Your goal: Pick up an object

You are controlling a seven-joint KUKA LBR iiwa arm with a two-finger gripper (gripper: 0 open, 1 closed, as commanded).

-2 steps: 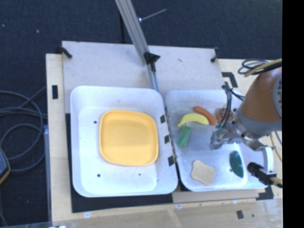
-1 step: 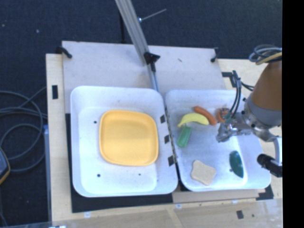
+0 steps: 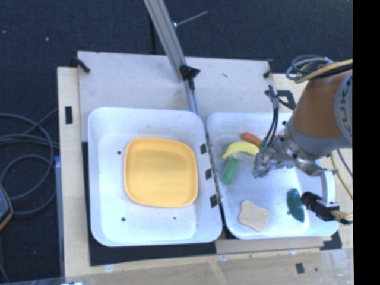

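Curved banana (image 3: 240, 149), square yellow plate (image 3: 161, 172) — smooth plastic

Bench (image 3: 133, 79) with two bins.
The left bin (image 3: 104, 129) and right bin (image 3: 273, 230) sit side by side, touching, on its pale top.

yellow plate (image 3: 160, 172): smooth matt plastic | white bins (image 3: 107, 135): matt, speckled plastic | bench (image 3: 136, 76): pale bare wood | banana (image 3: 240, 149) left of gripper (image 3: 261, 166): glossy plastic | pole (image 3: 165, 28): ribbed metal
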